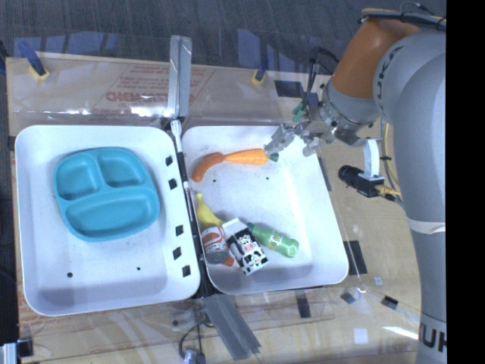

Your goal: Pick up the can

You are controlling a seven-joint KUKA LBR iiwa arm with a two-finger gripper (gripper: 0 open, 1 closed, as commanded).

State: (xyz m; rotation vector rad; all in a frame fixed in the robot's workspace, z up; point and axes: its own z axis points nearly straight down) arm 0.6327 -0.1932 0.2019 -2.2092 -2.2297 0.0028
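Hovering over upper right of right white bin [322, 203]: grey two-finger hand [279, 144], near tip of orange carrot [244, 157]; nothing between fingers, spread impossible to tell. Small cylindrical can with red-and-white label [216, 246] at bin's lower left, against left wall, between yellow banana [206, 212] and black-and-white carton [248, 250]. Lies down-left of hand, well apart. Long axis apparently tilted, running up-left to down-right. Green bottle [276, 240] just beyond carton.
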